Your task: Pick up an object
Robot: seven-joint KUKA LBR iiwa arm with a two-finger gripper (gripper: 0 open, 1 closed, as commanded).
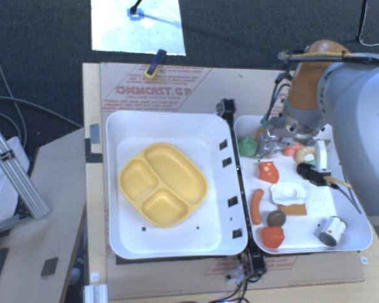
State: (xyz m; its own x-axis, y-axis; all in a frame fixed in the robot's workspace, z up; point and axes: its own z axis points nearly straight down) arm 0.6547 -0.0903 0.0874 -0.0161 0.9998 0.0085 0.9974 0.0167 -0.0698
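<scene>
My gripper (269, 146) hangs low over the back of the right bin (354, 232), just to the right of a green toy vegetable (247, 146). A red toy piece (268, 171) lies just in front of it. A pink and tan ring-shaped toy (302, 151) sits to its right. Farther forward lie a white fried-egg toy (288, 193), an orange sausage (257, 206), a brown ball (276, 218), a red tomato (272, 237) and a silver cup (329, 230) on its side. I see nothing between the fingers.
The left bin (126, 131) holds a yellow divided plate (162, 183). A black divider with clips (235, 175) runs between the two bins. The grey arm (360, 125) covers the right bin's far right side.
</scene>
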